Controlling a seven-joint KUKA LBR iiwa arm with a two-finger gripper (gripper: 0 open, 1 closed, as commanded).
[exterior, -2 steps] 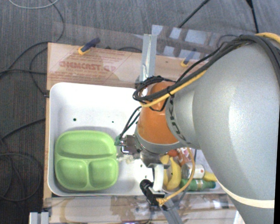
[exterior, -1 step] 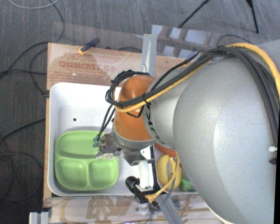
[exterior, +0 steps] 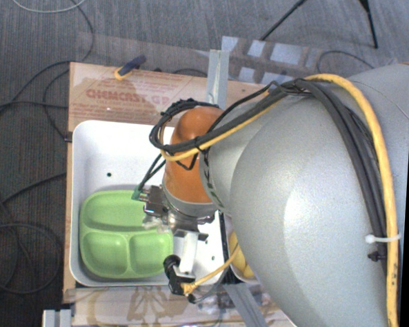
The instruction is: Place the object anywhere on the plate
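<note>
— Grey carpet and loose cables lie behind the bench, and the left white bin (exterior: 109, 140) holds a green plate (exterior: 120, 237) divided into compartments. Where does the arm sit against it?

— The arm (exterior: 306, 200) reaches in from the right, and its orange band (exterior: 191, 158) hangs above the bin's right half. The gripper (exterior: 165, 218) is under the wrist, just over the plate's right edge, near where the upper compartment meets the lower right one.

— Is it carrying the object?

— I cannot tell. The wrist and cable loops cover the tips, so whether anything is held there is hidden. A bit of yellow (exterior: 243, 265) peeks out beside the arm's bulk towards the right bin, but what it is I cannot make out.

— So what does the coming move turn on?

— The plate lies to the left of the tool and slightly below it in the view, its long side running top to bottom. My judgement: a small shift leftward puts any release over green.
</note>
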